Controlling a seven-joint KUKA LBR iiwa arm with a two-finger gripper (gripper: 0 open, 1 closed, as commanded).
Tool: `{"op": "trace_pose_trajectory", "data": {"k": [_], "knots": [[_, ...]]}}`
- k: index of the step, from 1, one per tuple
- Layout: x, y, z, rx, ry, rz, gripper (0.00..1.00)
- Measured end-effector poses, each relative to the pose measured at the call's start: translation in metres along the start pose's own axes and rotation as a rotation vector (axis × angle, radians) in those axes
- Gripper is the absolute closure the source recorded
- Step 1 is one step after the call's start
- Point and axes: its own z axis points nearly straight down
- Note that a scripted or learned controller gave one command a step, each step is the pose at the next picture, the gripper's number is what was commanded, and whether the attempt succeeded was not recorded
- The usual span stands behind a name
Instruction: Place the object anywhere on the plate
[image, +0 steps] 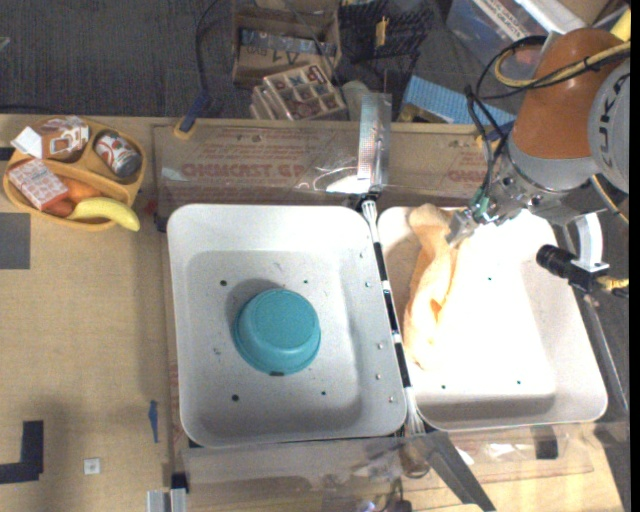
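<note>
**Pale cloth lifted at its top end in the right bin**

On the worktop (80, 330), two shallow white bins side by side, nearly touching along a middle seam. In the left bin (200, 250), a teal plate (278, 331), round and bowl-like, resting near the centre, well apart from everything else. In the right bin (530, 340), against the left wall, a pale yellowish cloth (432, 300), long and draped, lower end pooled on the bin floor, upper end drawn up toward the bin's top edge. Above the right bin's far corner, reaching in from the right, a grey arm (560, 170) with an orange band (565, 85). At its tip, the pincer (468, 222), narrow, pinched on the cloth's raised upper corner. At the worktop's far left, a yellow tray (20, 185) of toy food, with a banana (106, 211) on its near rim. Beyond the bins, a clear-wrapped cardboard strip (250, 165).
</note>
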Motion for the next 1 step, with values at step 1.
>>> {"op": "trace_pose_trajectory", "data": {"k": [1], "knots": [[-0.0003, 0.0015, -0.0193, -0.001, 0.000, -0.003, 1.00]]}}
